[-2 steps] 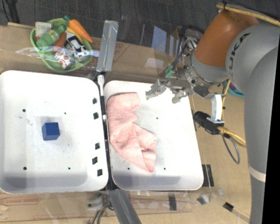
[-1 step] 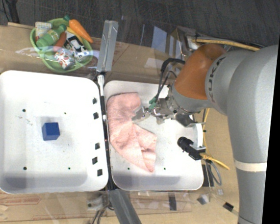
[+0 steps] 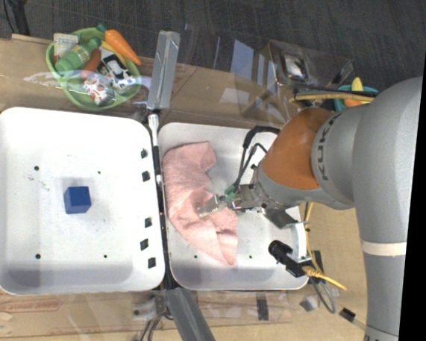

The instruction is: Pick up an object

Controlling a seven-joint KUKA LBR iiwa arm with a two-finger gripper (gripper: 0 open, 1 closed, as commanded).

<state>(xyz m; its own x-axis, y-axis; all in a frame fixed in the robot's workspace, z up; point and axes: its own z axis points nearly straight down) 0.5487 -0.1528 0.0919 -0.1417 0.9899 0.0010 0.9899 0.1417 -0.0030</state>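
Down over the right-hand shallow white bin point(image 3: 262, 279), reaching in from the right: the grey arm with its orange band point(image 3: 293, 155), two-finger metal gripper point(image 3: 216, 202) lowered onto the crumpled pink cloth point(image 3: 195, 202). Fingertips right at the middle of the cloth, pressed into a fold roughly halfway down its length, touching fabric. Looks like a pinch of pink caught between the narrow fingers, though hard to call from this slant; jaws seem nearly closed, with only a sliver of gap if any. Cloth sprawled along the left half of that bin, from near the top wall down towards the bottom, still lying flat on the bin floor. Wrist and upper fingers partly masked by the bulky orange-and-grey joint above. Over in the left-hand white bin point(image 3: 17, 184), well apart from the action, a small blue cube point(image 3: 77, 199) sitting alone. Beyond the bins, a green bowl of assorted toys point(image 3: 95, 68) at the upper left of the bench.
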